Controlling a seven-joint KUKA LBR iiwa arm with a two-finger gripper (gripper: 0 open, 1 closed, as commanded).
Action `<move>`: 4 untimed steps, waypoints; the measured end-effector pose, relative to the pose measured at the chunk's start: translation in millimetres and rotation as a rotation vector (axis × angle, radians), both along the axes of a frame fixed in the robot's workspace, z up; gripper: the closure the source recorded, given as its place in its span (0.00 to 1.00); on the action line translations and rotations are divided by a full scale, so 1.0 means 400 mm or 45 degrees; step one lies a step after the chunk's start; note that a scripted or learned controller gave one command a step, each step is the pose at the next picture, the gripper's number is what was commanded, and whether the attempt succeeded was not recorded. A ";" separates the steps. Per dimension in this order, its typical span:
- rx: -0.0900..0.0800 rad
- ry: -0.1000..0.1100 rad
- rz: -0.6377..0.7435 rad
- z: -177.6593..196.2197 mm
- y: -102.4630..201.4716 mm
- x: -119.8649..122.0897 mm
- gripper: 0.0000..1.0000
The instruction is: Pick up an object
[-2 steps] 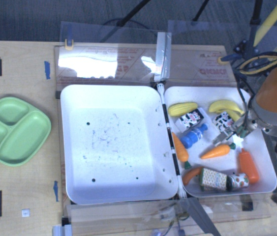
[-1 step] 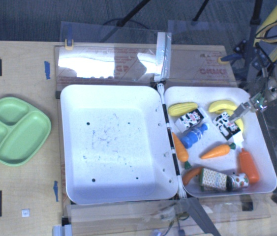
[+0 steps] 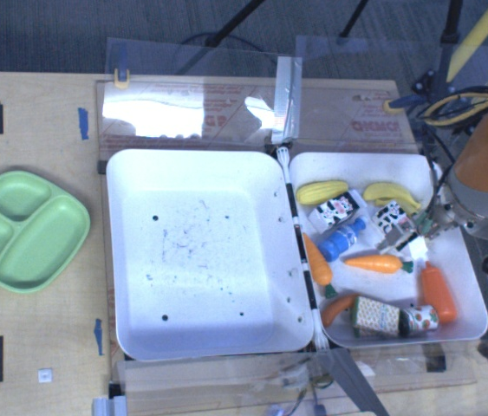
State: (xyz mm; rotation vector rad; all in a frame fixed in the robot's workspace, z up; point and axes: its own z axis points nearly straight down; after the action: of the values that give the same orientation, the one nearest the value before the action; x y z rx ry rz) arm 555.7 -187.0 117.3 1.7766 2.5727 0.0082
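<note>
**Gripper low in the right bin among the toys**

The arm (image 3: pixel 484 159) reached in from the right, its orange band above the grey wrist, and the gripper (image 3: pixel 419 232) sat low in the right bin (image 3: pixel 478 319), over its upper right part. How far it was open could not be told, and nothing could be seen held in it. A small white piece (image 3: pixel 416 249) lay right at its tip, just above the right end of a carrot (image 3: pixel 374 264).

The right bin held the objects. Two bananas lay near its back wall: one (image 3: pixel 322 191) at the left, the other (image 3: pixel 393 195) further right, close to the gripper. Beneath them lay two black-and-white cow-patterned toys, one (image 3: pixel 341 207) at the left and one (image 3: pixel 389 217) just beside the gripper. A blue bottle (image 3: pixel 341 240) lay tilted below the left cow toy. Another carrot (image 3: pixel 317 263) lay along the bin's left wall. An orange-red piece (image 3: pixel 438 291) lay near the right wall, and a can (image 3: pixel 379 317) lay on its side at the front, with a dark-capped end (image 3: pixel 423 321) toward the right. A further orange piece (image 3: pixel 337 307) showed at the can's left.

The left bin (image 3: pixel 131 180) stood beside it, the two rims touching. A green divided plate (image 3: pixel 23 230) rested on the table (image 3: pixel 35 128), well apart to the left.
</note>
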 end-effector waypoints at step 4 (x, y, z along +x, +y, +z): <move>0.003 0.011 0.120 -0.077 0.142 -0.061 0.00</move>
State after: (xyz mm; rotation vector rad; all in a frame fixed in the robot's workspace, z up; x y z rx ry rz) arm 531.4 -130.2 86.6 1.6578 2.6612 0.0049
